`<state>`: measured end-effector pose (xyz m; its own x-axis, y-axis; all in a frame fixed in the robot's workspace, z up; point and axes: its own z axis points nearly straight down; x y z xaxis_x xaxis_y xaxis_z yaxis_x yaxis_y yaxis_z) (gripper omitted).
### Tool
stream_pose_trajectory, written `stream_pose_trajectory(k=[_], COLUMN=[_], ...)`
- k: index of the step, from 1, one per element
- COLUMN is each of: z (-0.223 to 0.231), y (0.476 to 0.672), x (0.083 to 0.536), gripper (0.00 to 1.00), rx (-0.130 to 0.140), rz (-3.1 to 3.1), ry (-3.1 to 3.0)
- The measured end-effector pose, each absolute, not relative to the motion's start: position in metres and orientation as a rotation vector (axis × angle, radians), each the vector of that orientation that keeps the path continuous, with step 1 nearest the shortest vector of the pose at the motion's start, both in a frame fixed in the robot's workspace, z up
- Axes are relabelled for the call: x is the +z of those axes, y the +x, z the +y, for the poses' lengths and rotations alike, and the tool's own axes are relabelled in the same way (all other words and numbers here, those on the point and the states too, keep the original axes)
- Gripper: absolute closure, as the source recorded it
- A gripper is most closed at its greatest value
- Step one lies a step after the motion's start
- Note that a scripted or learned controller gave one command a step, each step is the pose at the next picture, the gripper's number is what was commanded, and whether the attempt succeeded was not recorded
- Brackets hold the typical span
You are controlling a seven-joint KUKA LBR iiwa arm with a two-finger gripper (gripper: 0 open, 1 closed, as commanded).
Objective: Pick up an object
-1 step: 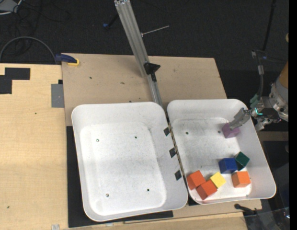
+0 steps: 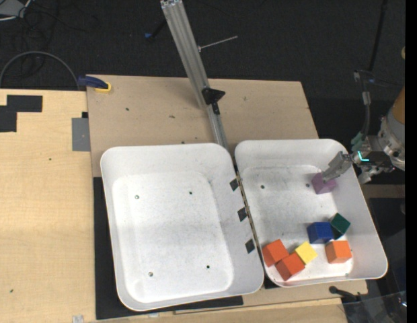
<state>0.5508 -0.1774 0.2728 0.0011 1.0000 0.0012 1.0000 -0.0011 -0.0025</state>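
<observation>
**Reaching for the purple block**

While the arm leans in from the right, its gripper [image 2: 335, 167] sits just above the purple block [image 2: 323, 184] in the right bin [image 2: 289, 150]. I think it is lining up to grab. Next it should go down over the block and squeeze. I cannot tell how the gripper is set
</observation>
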Motion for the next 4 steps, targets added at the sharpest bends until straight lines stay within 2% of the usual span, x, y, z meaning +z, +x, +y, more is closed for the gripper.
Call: stream_pose_trajectory(k=[1, 2, 3, 4], z=[-0.185, -0.165, -0.167, -0.168], y=[0.546, 0.533, 0.534, 0.534], x=[0.358, 0.144, 0.149, 0.159], gripper=[0.0, 0.0, 0.0, 1.0], rx=[-0.004, 0.008, 0.002, 0.002], rz=[-2.228, -2.212, -2.212, -2.207], ry=[-2.225, -2.216, -2.228, -2.232])
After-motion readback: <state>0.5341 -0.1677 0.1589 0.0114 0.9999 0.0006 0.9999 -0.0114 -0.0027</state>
